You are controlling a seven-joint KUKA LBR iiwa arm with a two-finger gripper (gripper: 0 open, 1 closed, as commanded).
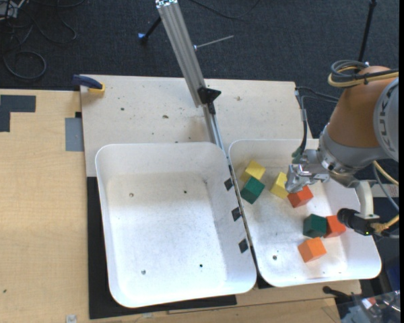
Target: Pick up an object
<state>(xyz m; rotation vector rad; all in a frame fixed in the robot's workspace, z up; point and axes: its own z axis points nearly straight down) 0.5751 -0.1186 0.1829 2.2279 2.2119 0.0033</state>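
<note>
Orange cube [312, 249] lower right of frame: light, rigid; grip flat opposite faces. Tool [297, 182] sits over red block [300, 196]; its opening cannot be told.

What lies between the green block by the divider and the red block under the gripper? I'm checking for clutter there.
In the camera view, a yellow block lies between the green block and the red block, nearer the red one.
</note>
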